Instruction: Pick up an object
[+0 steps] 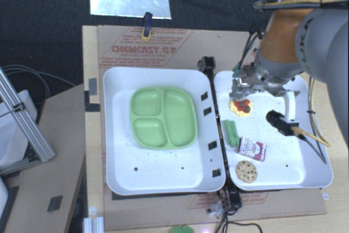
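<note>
Gripper hangs over right bin's yellow toy; left bin holds tray.

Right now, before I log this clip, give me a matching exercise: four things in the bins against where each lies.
Things:
1 green plate
2 cookie
3 red packet
4 yellow-red toy

Places:
A directly under the claw
B left bin in the view
C front corner of the right bin
D just beyond the cookie

Pairs: 1-B, 2-C, 3-D, 4-A.
</note>
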